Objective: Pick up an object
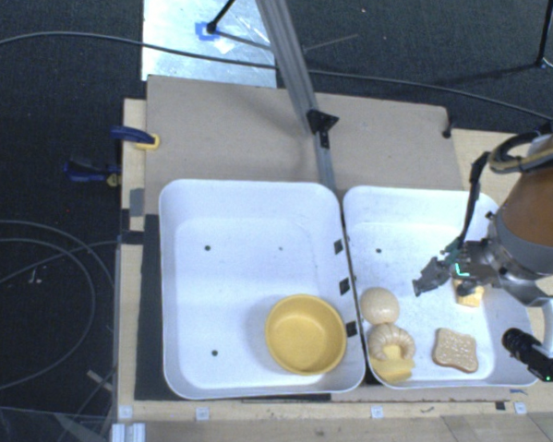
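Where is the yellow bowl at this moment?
In the camera view, the yellow bowl sits in the left bin, near its front right corner, just across the dividing wall from the round bun.

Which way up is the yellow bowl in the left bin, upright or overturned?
Upright. The yellow bowl shows its open mouth and hollow inside to the camera, resting on the left bin floor.

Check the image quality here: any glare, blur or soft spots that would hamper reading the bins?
Camera view: even overhead light, with bright wash on the right bin floor; the yellow bowl in the left bin is sharp with faint shadow; the gripper is dark and slightly soft, hard to read; a pale glare patch sits on the floor at top.
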